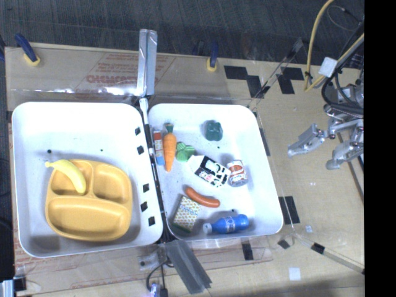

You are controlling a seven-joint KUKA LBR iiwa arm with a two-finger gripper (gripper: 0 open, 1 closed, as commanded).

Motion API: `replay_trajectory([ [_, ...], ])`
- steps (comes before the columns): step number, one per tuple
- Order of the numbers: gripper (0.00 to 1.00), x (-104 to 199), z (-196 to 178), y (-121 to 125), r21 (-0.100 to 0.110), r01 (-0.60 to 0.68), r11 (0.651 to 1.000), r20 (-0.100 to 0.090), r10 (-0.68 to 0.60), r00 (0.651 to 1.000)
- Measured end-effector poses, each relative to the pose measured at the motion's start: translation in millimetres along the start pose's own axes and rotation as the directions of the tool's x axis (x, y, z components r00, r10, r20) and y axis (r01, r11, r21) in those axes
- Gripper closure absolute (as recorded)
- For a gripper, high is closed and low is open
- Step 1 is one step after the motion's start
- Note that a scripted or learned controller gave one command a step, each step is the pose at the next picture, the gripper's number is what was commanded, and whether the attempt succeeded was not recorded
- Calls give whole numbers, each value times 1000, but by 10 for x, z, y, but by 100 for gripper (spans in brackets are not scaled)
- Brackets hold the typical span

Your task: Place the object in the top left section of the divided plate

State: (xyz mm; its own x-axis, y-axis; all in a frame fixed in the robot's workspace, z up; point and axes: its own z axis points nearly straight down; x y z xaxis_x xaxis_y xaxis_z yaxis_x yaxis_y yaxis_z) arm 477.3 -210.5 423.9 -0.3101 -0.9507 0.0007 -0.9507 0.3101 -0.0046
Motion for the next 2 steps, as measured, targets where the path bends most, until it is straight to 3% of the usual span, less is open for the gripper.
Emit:
replay_trajectory([
  [1,0,-7,-187,-1,0,368,930,1,-368,930],
  [2,0,-31,-184,4,-1,440,898,2,-440,898],
])
